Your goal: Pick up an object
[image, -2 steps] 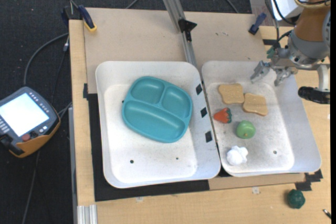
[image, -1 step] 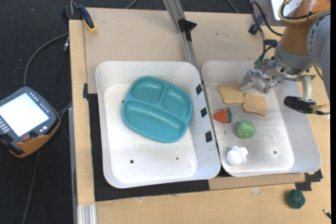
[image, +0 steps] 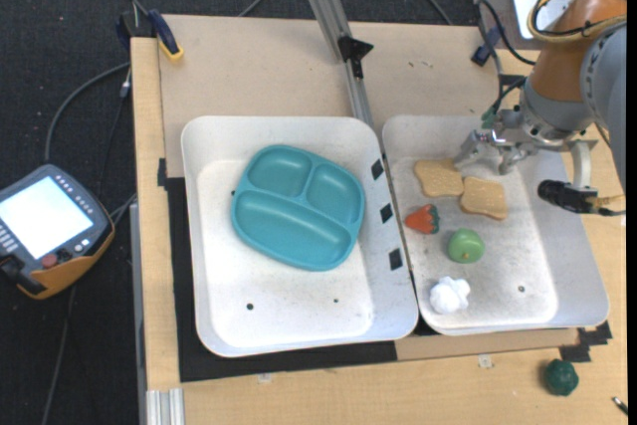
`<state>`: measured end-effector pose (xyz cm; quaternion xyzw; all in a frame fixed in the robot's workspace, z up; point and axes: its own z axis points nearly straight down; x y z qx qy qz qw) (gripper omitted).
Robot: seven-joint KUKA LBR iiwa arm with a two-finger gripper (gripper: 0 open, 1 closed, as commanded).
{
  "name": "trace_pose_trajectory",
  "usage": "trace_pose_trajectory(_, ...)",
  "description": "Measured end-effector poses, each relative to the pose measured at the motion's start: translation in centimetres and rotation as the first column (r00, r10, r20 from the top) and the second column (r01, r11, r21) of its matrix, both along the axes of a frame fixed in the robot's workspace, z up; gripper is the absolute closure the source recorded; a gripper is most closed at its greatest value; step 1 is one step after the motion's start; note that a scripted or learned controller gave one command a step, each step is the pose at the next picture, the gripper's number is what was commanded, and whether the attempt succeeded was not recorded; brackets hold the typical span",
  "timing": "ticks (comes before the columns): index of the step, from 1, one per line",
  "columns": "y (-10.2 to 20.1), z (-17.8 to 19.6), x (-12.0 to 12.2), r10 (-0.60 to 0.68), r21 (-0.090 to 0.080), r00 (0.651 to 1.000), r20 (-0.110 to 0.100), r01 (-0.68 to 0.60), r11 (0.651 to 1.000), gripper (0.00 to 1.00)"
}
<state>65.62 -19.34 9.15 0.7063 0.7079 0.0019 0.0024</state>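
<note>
Two tan toast-shaped pieces lay in the right bin [image: 572,299] — one piece [image: 439,178] nearer the bin's left wall, the other [image: 484,198] just beside it, both flat with browner edges. Below them sat a red strawberry-like toy [image: 423,219] with a green tip, a green apple [image: 465,246], and a small white crumpled object [image: 449,295] near the front wall. The gripper [image: 490,152] hung over the bin's far end, just above the two toast pieces; its metal fingers [image: 472,152] looked a little apart, and nothing showed between them. Whether a tip touched the toast could not be told. The left bin [image: 214,314] held a teal divided plate [image: 297,205] — tilted slightly off square.
</note>
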Motion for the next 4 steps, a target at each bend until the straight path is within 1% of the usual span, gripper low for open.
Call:
trace_pose_trajectory(1,0.0,1.2,0.1,0.001,-0.002,1.000,0.006,-0.001,1.000,1.00)
trace_pose_trajectory(2,0.9,6.0,0.1,0.000,0.000,1.000,-0.001,0.000,1.000,1.00)
trace_pose_trajectory(3,0.9,11.5,0.3,-0.001,-0.001,1.000,0.002,0.001,1.000,1.00)
trace_pose_trajectory(4,5.1,12.6,-1.4,0.002,0.003,1.000,-0.007,-0.002,1.000,1.00)
